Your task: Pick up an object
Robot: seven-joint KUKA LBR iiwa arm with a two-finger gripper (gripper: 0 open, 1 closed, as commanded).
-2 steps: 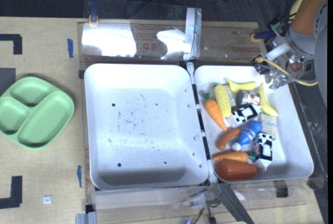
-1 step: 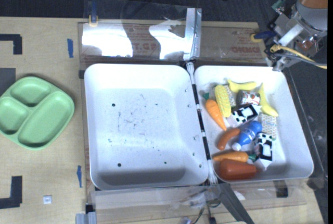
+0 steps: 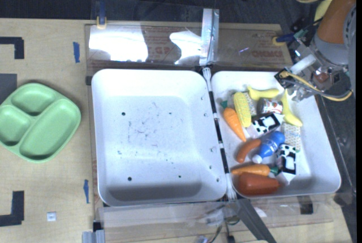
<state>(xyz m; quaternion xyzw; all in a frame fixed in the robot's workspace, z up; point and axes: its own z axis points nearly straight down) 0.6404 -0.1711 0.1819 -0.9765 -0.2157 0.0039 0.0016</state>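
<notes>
Hand (image 3: 295, 85): over right bin's upper right corner, finger state can't tell, nothing seen held.
Right bin (image 3: 331, 165): toys piled together: corn (image 3: 242, 109), carrot (image 3: 233, 122), banana (image 3: 264, 92), blue bottle (image 3: 270, 144), red sausage (image 3: 258, 183).
Left bin (image 3: 113, 89): bare white floor.
Green tray (image 3: 37, 121): on counter (image 3: 39, 38), well apart.
Judgement: hand probably poised above pile edge, banana nearest target.

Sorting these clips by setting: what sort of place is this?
Likely a robotics lab bench for grasping trials: two white bins side by side, toy food such as corn and a carrot piled in the right one, and a robot arm reaching in.
</notes>
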